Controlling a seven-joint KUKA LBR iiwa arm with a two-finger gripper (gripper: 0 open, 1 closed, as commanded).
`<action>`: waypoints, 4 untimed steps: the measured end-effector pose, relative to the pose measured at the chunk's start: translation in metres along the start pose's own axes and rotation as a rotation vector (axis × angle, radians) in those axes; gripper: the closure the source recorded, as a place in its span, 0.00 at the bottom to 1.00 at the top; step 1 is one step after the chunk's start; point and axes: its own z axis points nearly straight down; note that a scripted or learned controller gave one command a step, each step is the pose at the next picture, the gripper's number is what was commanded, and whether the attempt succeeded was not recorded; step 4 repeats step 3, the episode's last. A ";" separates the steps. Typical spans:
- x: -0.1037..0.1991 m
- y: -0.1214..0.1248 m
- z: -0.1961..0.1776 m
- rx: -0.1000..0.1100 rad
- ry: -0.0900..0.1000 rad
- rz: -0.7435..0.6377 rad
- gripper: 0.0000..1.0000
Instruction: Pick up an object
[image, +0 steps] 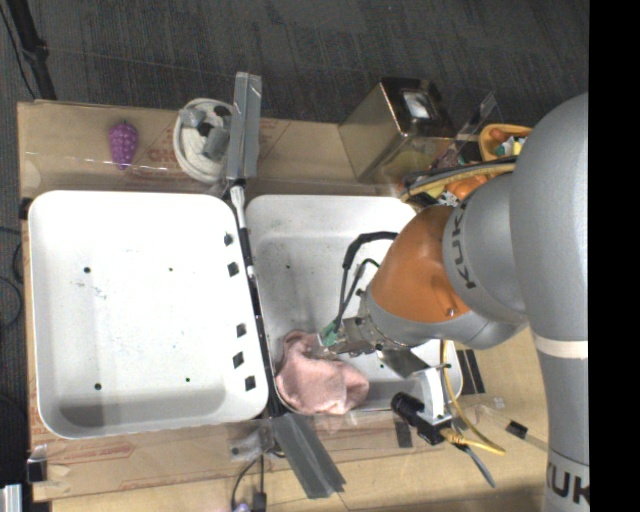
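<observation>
From the camera above, the gripper (335, 338) is reaching down into the right bin (300, 225), touching the upper right edge of a pink cloth (315, 380). The cloth is lying at the bin's near-left corner. The claw's opening I cannot tell.

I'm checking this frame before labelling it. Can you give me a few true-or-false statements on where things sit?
1. The pink cloth lies in the right bin. True.
2. A purple object sits inside the left bin. False: it rests on the bench above that bin, outside it.
3. The arm reaches over the left bin. False: it is over the right bin.
4. The claw is close to the cloth's upper edge. True.
5. A white round object sits on the bench right of the purple object. True.
</observation>
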 end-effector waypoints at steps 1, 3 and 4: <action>0.000 0.000 0.000 0.000 -0.001 0.000 0.00; 0.004 -0.001 0.009 0.001 -0.001 0.011 0.00; 0.004 -0.001 0.009 0.001 -0.001 0.011 0.00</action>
